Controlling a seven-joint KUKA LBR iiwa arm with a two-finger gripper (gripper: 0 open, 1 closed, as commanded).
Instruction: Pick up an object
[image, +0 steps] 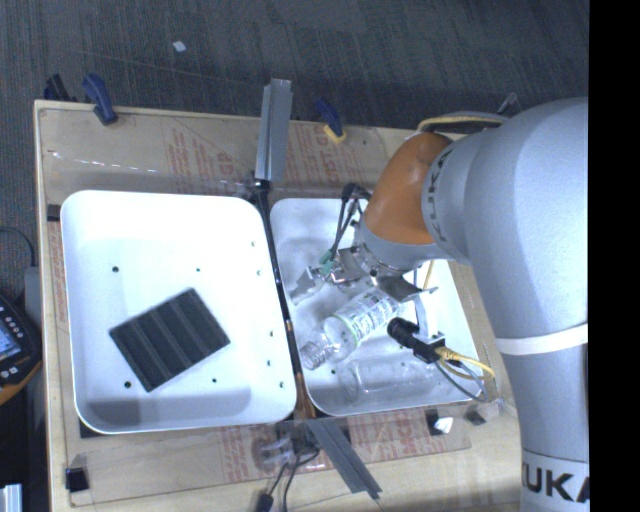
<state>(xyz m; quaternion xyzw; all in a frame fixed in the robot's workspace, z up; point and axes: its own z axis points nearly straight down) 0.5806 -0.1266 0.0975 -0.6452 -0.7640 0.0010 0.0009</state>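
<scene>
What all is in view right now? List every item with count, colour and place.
White bins: 2, white, side by side on the bench, left bin, right bin.
Ribbed pad: 1, black, flat in the left bin.
Plastic bottle: 1, clear with white label, lying in the right bin.
Clear container: 1, transparent, near the right bin's front edge.
Clamps: 2, blue, bench's far edge.
Arm: 1, grey with orange band, over the right bin.
Gripper: 1, dark, above the bottle.

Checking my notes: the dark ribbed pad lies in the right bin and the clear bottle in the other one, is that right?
Not quite. The camera view shows the pad in the left bin; the bottle lies in the right bin, near the gripper.
</scene>
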